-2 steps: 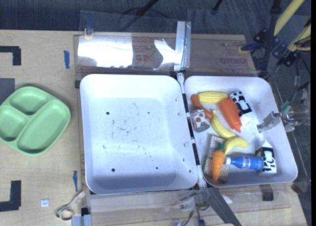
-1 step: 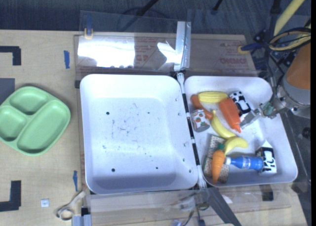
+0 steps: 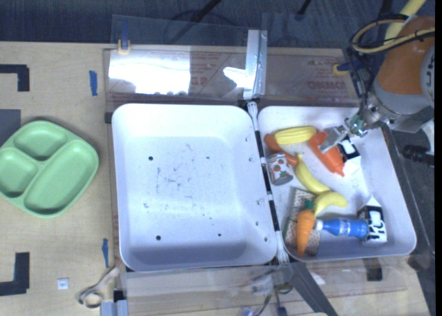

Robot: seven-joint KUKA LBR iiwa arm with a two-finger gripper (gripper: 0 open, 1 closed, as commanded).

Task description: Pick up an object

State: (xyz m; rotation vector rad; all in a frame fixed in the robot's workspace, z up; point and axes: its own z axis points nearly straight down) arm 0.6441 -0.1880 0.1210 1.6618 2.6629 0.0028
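The right bin [image 3: 397,197] holds a pile of toys. A yellow corn cob [image 3: 295,134] lies at its far left, and an orange wedge-shaped piece [image 3: 329,156] sits beside it. Two yellow bananas [image 3: 311,179] [image 3: 330,201] lie in the middle. A carrot [image 3: 304,229] and a blue bottle [image 3: 343,228] rest near the front. My gripper [image 3: 345,142] reaches in from the upper right and hangs low over the far end of the orange piece, partly covering it. I cannot see anything held in it.
The left bin [image 3: 186,183] is bare white with scuff marks. A small printed card [image 3: 279,168] leans at the divider, and a black-and-white block [image 3: 373,222] lies at the front right. A green divided plate [image 3: 45,167] sits on the bench far left. A clear panel [image 3: 183,63] stands behind the bins.
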